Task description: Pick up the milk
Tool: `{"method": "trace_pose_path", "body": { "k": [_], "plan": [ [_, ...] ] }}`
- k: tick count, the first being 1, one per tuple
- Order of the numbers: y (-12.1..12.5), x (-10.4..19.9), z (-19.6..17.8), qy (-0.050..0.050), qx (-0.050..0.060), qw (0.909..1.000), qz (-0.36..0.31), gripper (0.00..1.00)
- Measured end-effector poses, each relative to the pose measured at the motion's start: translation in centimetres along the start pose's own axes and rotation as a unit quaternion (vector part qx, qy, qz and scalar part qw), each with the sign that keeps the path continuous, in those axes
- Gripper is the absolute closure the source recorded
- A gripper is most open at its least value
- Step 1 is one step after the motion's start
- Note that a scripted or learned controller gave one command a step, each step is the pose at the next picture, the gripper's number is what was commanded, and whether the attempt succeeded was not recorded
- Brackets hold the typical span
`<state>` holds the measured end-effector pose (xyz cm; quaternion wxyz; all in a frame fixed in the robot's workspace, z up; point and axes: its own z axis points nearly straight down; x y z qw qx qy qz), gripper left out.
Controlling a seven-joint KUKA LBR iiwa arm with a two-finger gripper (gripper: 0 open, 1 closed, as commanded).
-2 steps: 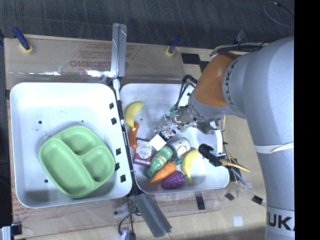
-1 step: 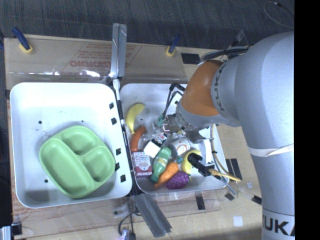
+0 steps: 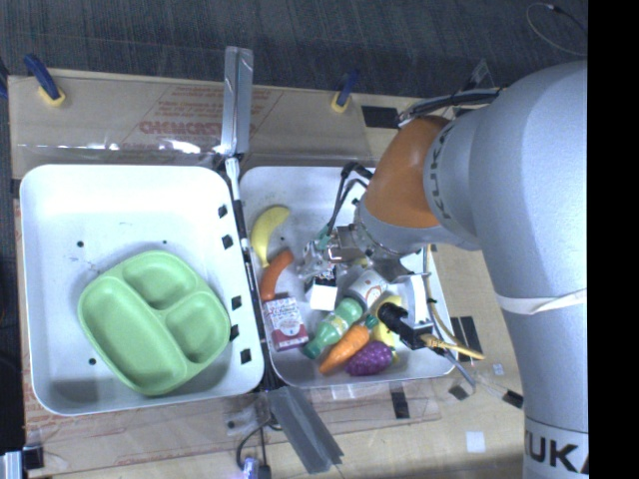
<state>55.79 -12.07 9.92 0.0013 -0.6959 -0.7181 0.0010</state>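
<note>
Camera view, lower centre: right bin (image 3: 300, 182) holds my gripper (image 3: 324, 257), low among the toy food; whether it is apart or together, I cannot tell. Milk carton (image 3: 286, 323) lies at the bin's left wall, beside a green bottle (image 3: 334, 326), carrot (image 3: 346, 346), grapes (image 3: 368, 358), banana (image 3: 266, 230). Left bin (image 3: 60, 188): green divided plate (image 3: 155, 317).

Arm (image 3: 499, 178) reaches in from right, gripper (image 3: 324, 257) low over right bin (image 3: 300, 180) — toys crowded below it: banana (image 3: 266, 230), red carton (image 3: 286, 323) by the divider, green bottle (image 3: 334, 327), carrot (image 3: 346, 347), purple grapes (image 3: 369, 358). Left bin (image 3: 60, 198) holds green divided plate (image 3: 155, 319).
</note>
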Motion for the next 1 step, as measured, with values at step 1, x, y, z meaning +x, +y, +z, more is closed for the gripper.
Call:
{"method": "trace_pose_path", "body": {
  "k": [1],
  "plan": [
    [2.85, 7.65, -8.96, 0.0, 0.002, 0.9993, -0.039, 1.0]
  ]
}}
